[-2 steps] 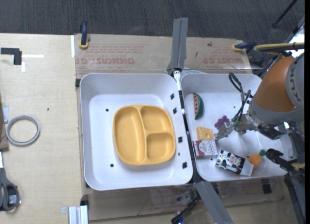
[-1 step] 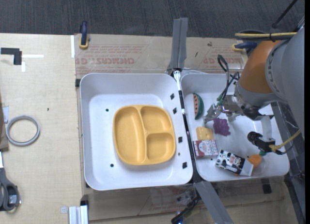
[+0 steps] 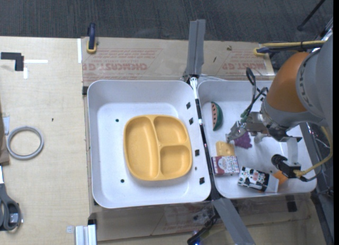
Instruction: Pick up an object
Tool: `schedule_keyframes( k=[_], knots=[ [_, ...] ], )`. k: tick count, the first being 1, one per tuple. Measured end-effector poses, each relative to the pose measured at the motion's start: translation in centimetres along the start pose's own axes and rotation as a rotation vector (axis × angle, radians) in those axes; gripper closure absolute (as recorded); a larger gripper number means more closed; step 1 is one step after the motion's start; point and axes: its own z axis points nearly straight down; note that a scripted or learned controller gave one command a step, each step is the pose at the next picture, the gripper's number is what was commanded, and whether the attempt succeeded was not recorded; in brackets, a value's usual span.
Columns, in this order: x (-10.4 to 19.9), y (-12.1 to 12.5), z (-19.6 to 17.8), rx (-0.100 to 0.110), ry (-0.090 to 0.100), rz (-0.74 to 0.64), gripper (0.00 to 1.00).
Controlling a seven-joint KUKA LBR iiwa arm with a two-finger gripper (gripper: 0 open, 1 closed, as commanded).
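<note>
Over the right bin point(image 3: 296, 185), the arm's hand point(image 3: 237, 133) hangs beside a purple object point(image 3: 244, 141), finger state unclear.

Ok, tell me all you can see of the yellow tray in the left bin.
The tray is a mustard-yellow plate with rounded corners, plastic by its look, split into three compartments: one long one on the left, two smaller ones on the right. It lies flat and slightly turned, near the middle of the left bin, resting on the bin floor. Nothing lies in it, and nothing else touches it.
</note>
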Motion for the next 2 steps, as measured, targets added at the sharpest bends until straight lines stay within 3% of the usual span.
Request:
schedule_keyframes(
  k=[1,2],
  knots=[
    [0.01,0.03,-0.95,0.001,-0.001,-0.003,1.0],
    [0.02,0.03,-0.94,0.001,-0.001,-0.003,0.0]
  ],
)
